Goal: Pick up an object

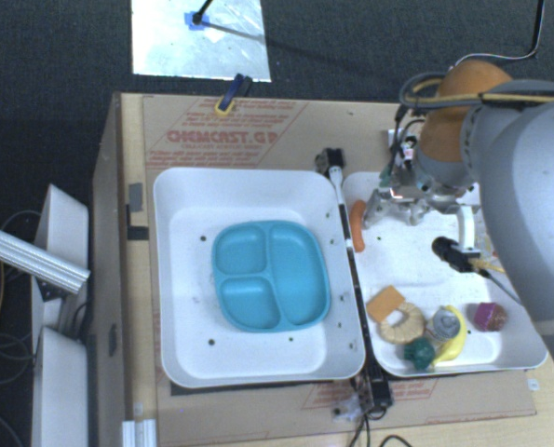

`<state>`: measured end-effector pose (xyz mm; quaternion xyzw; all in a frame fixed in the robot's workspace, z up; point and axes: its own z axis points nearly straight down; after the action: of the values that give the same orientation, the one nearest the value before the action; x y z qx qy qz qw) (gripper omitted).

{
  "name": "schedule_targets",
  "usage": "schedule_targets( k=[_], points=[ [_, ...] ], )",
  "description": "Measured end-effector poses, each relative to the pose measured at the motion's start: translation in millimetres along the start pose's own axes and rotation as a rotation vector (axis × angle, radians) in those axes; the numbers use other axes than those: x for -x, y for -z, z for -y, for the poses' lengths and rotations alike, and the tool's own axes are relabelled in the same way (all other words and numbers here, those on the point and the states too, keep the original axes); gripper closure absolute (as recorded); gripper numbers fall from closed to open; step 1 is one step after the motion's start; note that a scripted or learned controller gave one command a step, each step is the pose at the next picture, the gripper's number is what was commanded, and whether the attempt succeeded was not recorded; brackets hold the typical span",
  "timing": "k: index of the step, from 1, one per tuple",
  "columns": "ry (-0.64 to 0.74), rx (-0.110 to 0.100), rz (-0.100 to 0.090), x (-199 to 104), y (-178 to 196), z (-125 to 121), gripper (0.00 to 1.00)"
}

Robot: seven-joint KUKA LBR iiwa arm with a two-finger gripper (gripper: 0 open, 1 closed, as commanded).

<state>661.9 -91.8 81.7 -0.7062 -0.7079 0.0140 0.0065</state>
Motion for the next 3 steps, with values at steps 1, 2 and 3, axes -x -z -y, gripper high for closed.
schedule_targets(
  k=[1, 2, 3],
  points=[
    [0.001, 0.001, 0.0, 0.2, 0.0, -0.2, 0.0],
    [0.002, 0.031, -0.008, -5.5, 3.5, -6.9, 0.0],
    [0.005, 0.034, -0.008, -6.0, 15.0, -7.7, 1.0]
  ],
)
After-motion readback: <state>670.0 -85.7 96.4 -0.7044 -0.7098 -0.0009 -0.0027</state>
